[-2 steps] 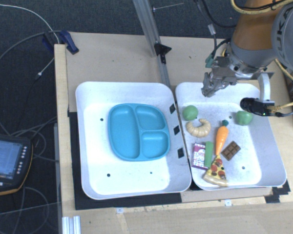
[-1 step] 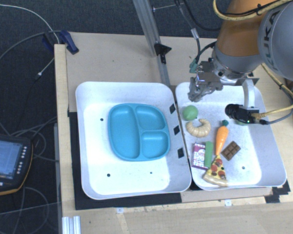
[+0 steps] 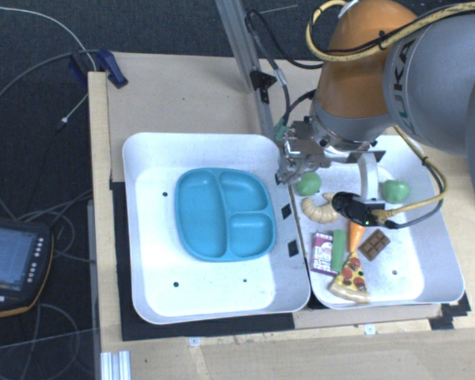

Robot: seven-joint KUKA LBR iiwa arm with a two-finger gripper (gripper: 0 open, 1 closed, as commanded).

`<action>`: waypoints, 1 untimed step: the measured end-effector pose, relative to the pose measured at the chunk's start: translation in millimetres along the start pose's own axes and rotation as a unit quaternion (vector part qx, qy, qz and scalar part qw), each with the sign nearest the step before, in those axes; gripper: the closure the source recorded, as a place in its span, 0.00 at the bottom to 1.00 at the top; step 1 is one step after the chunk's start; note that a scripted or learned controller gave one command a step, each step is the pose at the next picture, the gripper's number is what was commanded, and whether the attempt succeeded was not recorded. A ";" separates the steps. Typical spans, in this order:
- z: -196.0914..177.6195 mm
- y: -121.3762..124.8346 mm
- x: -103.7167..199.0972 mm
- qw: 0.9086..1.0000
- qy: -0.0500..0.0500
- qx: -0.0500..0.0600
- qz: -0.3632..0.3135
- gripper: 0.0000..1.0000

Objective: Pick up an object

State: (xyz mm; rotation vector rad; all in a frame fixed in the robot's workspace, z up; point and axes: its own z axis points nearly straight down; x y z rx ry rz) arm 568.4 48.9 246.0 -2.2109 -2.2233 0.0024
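Note:
My gripper [image 3: 294,171] hangs over the left rim of the right bin [image 3: 427,283], under the orange wrist. Just below and to its right lies a green round piece [image 3: 307,185], close to the gripper; I cannot see whether they touch. A beige croissant [image 3: 319,208] lies below that. Further down are an orange carrot [image 3: 354,238], a brown chocolate piece [image 3: 374,245], a purple box [image 3: 322,252] and a pizza slice [image 3: 349,279]. A second green piece [image 3: 395,189] sits to the right.
The left bin [image 3: 146,291] holds a blue divided plate [image 3: 224,214] in its middle. The arm covers the upper part of the right bin. A metal post [image 3: 241,38] rises behind the bins. Cables and a handheld pendant [image 3: 12,264] lie off the bench to the left.

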 end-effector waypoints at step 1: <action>-6.1 -24.3 44.5 1.000 0.000 0.000 0.000 1.00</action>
